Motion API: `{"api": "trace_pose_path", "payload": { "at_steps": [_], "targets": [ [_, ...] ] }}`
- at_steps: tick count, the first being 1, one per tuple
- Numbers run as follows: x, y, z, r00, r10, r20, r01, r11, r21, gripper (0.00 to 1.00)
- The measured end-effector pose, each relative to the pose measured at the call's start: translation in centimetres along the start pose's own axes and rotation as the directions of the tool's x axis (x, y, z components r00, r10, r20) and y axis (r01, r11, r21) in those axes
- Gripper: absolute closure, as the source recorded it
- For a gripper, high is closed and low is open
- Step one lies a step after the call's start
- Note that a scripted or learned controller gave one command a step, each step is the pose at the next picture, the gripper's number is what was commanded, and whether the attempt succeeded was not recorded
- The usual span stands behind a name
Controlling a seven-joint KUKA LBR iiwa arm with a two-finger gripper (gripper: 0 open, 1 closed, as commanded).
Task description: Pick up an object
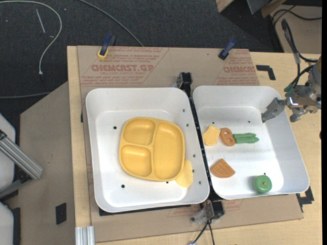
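Left to right: left bin (97,137) carries a yellow divided plate (152,148) with a small yellow piece (185,175) touching its lower right edge, no use for a quick grab. Right bin (296,162) has the pickable stuff: yellow wedge (210,135) hard by the divider wall, orange ring (227,137) touching a green stalk-shaped toy (247,138), orange waffle-like piece (222,168) below them, green round toy (263,184) near the front right corner. Gripper (283,110) hovers over the right bin's back right part, fingers spread apart, nothing between them. I'd go for the green round toy: stands alone, compact. Come down vertical and straddle it. Watch the bin rim beside it. Wedge is too close to the wall; ring and stalk crowd each other.
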State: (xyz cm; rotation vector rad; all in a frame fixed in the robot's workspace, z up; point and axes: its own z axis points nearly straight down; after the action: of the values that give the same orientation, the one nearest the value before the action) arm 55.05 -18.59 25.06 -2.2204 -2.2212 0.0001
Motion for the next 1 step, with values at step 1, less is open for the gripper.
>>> {"api": "trace_pose_path", "payload": {
  "at_steps": [1],
  "targets": [
    [0.54,-0.23,6.19,1.0,0.0,-0.003,0.0,1.0,0.006,0.0]
  ]
}}
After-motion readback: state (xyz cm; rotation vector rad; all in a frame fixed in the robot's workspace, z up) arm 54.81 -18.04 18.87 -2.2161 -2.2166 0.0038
